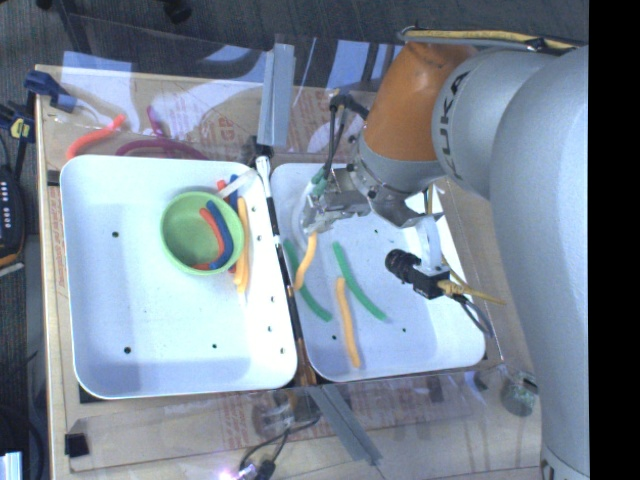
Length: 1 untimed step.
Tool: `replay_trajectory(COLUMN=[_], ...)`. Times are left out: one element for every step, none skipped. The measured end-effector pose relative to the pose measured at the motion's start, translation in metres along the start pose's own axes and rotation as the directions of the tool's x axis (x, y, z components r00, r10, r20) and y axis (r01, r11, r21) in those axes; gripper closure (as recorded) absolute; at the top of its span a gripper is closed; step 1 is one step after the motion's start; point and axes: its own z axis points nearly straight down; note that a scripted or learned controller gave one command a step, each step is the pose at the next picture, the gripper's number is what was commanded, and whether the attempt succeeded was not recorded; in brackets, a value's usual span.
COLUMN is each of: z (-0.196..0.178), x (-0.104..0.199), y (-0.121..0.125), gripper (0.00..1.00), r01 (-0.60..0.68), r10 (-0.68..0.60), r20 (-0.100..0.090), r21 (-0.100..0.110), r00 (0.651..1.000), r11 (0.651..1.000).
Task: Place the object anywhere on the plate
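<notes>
Bins [150,358] sit on a wooden bench [180,413] over grey carpet; pincer [318,211] state unclear.

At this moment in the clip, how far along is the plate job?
Already done, it seems: a red strip and a blue one lie on the green plate in the left bin. In hand: the gripper hovers over the right bin, with an orange strip hanging just below it; whether it is gripped is unclear. Left: another orange strip and two green strips in that bin.
</notes>
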Motion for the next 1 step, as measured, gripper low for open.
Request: replay_trajectory(z=[-0.0001], x=[-0.0001], y=[0.0], gripper=[0.0], r01=[0.0], r10=[0.0], r20=[0.0], r21=[0.0], r00=[1.0], r11=[1.0])
